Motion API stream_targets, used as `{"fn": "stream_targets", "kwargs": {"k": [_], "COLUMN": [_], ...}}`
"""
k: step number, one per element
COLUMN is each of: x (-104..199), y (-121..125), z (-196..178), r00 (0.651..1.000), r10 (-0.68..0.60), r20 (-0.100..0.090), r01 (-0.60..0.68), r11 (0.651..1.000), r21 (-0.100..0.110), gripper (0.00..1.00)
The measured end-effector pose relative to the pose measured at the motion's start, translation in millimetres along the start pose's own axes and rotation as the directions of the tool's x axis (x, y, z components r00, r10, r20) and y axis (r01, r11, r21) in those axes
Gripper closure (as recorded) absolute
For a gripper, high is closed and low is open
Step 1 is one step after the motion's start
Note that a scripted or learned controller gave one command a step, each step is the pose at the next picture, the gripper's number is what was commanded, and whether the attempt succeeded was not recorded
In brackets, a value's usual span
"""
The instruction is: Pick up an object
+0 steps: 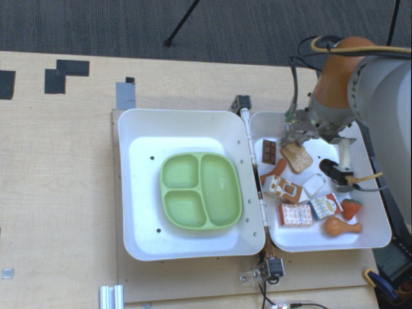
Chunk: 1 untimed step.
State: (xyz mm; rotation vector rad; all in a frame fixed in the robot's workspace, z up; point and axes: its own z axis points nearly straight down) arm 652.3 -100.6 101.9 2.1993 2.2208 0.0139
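The right white bin (380, 234) holds several toy foods. A tan slice of bread (297, 158) lies tilted near its back left. My gripper (292, 136) hangs directly over the bread's upper edge, close to it or touching it; I cannot tell which. Left of the bread lies a brown chocolate bar (269, 150), with an orange sausage-shaped piece (278, 167) just below it. Further forward are a brown and white box (285, 188), a red and white packet (295, 215), a blue and white carton (322, 206), a red piece (351, 208) and an orange drumstick (338, 226).
The left white bin (138, 237) holds a green divided plate (201, 190). A ridge (254, 172) separates the two bins. The grey arm with its orange band (338, 76) reaches in over the right bin's back right corner. A small white piece (314, 185) lies mid-bin.
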Motion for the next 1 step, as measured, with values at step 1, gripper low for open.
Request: {"fn": "stream_targets", "kwargs": {"k": [1], "x": [30.5], "y": [-44.7], "z": [-85.2], "r00": [1.0], "r10": [0.003], "r20": [-0.006], "r01": [-0.003], "r11": [1.0], "r21": [0.013], "gripper": [1.0]}}
